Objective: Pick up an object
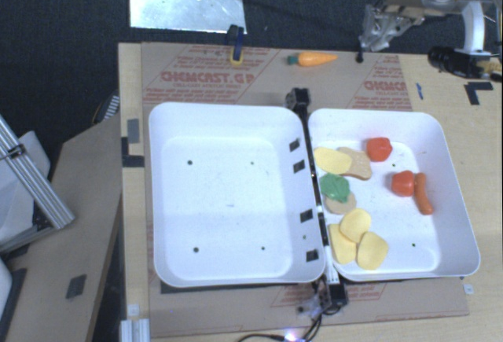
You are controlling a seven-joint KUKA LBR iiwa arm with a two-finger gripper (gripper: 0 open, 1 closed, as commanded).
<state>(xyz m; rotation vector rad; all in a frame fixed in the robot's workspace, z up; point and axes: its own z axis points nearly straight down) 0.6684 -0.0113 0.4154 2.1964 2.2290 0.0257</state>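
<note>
end effector [376,32] above bench, behind bins | right bin [448,167]: toy foods | carrot [311,60] on board

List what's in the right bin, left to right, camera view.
Green piece → yellow chip → red piece → sausage. The other pieces overlap too much in left-right position to order.

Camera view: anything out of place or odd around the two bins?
Yes: a toy carrot lies on the cardboard behind the bins, outside both. The other toy foods are all in the right bin, mostly bunched against its left wall.
</note>
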